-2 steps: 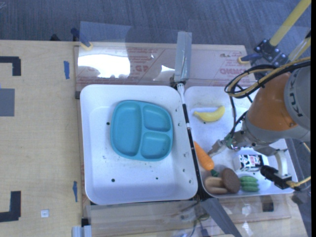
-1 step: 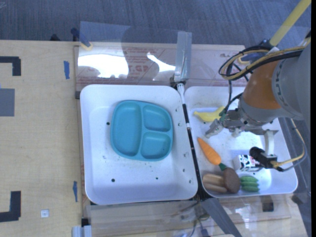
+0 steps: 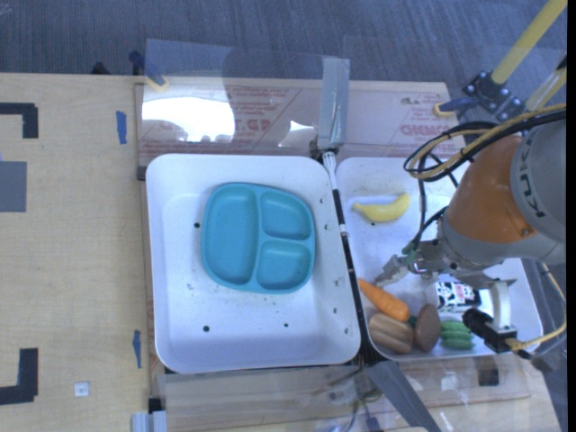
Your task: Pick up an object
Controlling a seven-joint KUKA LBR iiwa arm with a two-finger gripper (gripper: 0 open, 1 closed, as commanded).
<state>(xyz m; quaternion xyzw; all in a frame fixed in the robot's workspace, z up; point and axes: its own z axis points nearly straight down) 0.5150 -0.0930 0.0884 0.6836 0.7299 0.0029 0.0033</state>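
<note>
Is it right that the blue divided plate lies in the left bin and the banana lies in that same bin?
Not quite. The blue divided plate does lie in the left bin, but the camera view shows the banana in the right bin, near its far edge.

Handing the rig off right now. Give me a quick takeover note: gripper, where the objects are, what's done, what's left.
Gripper: low over the right bin, above the carrot; nothing seen between its fingers, open or shut not clear.
Right bin: banana at the far end; carrot, bread roll, brown piece and green piece clustered at the near end.
Left bin: blue divided plate.
Done: no pick visible.
Left: grasp and lift an object; the carrot looks nearest.
</note>
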